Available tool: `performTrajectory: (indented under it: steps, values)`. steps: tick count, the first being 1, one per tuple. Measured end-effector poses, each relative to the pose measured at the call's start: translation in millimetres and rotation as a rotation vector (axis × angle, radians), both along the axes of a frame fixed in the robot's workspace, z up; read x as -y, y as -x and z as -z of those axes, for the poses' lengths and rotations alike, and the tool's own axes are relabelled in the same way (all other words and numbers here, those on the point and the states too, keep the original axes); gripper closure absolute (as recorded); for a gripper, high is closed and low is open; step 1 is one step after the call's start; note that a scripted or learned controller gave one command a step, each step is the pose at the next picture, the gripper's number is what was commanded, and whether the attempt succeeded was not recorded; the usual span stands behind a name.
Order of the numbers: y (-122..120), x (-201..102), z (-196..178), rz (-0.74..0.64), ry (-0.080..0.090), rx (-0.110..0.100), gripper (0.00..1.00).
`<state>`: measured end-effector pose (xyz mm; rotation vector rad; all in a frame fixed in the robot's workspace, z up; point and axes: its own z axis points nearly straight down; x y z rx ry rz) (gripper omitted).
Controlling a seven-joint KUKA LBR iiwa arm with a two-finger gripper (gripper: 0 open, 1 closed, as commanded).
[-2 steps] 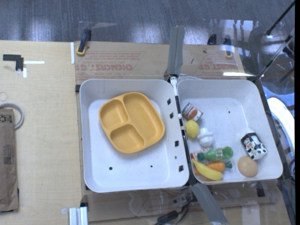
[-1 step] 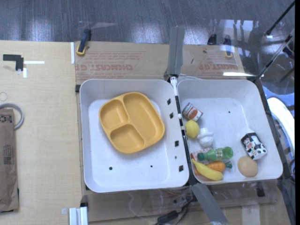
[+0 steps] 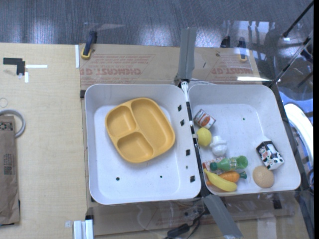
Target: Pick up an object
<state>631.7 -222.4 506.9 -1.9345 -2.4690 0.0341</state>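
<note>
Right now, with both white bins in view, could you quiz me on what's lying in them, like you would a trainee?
1. True or false: the yellow three-compartment plastic plate lies in the left white bin.
2. Which lies nearest the right white bin's right wall? A) the yellow lemon B) the black-and-white cow-print carton C) the small red-and-white can
3. Fill in: the yellow banana lies at the right bin's front ____ corner.

Key: 1 true. 2 B. 3 left.

Pale grey rounded shell [image 3: 300, 117] — perhaps the arm — blurred.
</note>
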Motion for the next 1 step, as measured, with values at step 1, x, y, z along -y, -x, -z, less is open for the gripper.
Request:
performTrajectory:
  steps: [1]
  values:
    - [-1.7,-0.4,-7.2,-0.002,0.001,-0.002,1.00]
